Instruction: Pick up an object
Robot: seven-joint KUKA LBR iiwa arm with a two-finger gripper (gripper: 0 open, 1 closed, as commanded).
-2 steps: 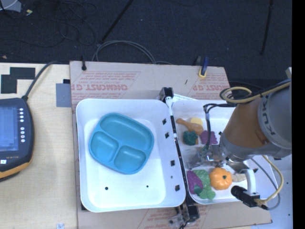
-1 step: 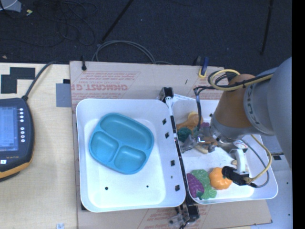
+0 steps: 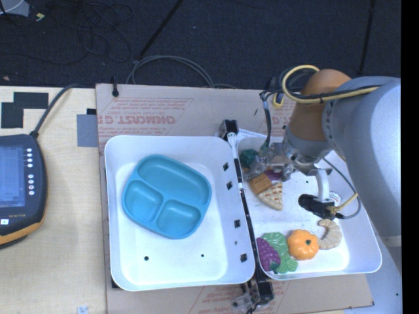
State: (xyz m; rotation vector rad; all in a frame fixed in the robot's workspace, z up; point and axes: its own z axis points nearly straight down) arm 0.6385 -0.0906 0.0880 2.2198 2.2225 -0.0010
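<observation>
Where the arm (image 3: 366, 149) reaches in from the right, much of the right bin (image 3: 357, 257) is covered by it.

Claw (image 3: 272, 165): lowered into the upper left of the right bin; whether it is spread or pressed together cannot be told, as the tips are masked by the wrist and cables.

Hidden: a dark green item (image 3: 249, 157) and a purplish one (image 3: 288, 173) by the claw are only partly seen — neither can be identified.

Pizza slice (image 3: 270, 190): seen just below the claw, its long axis set diagonally, the point aimed lower right; contact with the claw cannot be judged.

Other pieces: an orange pumpkin (image 3: 303, 243), purple grapes (image 3: 270, 254) on a green leaf and a pale shrimp-like piece (image 3: 331, 234) are gathered near the bin's lower edge.

Left bin (image 3: 131, 254): a blue divided plate (image 3: 167, 196) is lying in it.

Surface (image 3: 65, 254): a pendant (image 3: 16, 182) is cut off by the left edge.
</observation>
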